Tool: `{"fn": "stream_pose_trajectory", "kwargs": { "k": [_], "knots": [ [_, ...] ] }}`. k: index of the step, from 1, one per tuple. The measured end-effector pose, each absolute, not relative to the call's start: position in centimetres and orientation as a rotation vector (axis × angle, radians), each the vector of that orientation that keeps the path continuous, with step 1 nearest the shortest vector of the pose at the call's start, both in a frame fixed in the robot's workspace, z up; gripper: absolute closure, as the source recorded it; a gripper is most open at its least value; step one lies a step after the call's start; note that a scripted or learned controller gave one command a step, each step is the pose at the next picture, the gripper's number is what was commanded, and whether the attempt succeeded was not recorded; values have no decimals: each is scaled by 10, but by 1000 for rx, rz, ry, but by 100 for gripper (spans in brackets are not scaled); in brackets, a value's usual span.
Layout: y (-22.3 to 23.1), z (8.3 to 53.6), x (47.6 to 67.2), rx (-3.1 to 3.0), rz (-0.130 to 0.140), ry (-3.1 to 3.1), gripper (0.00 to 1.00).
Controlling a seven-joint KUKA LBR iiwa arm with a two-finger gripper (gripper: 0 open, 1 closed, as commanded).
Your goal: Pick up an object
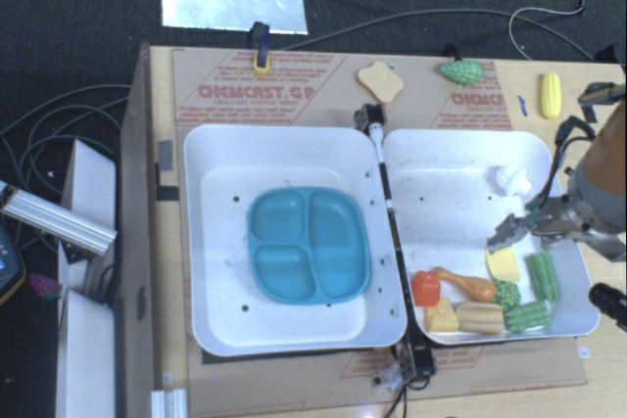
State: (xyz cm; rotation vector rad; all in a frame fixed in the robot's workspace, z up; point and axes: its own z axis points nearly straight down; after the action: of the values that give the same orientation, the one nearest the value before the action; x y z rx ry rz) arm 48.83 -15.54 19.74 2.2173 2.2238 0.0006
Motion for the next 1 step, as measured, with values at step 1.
{"fn": "stream_pose_trajectory", "kwargs": {
  "k": [1],
  "knots": [
    [-112,101,560,2219,0,2227,0]
  ]
}}
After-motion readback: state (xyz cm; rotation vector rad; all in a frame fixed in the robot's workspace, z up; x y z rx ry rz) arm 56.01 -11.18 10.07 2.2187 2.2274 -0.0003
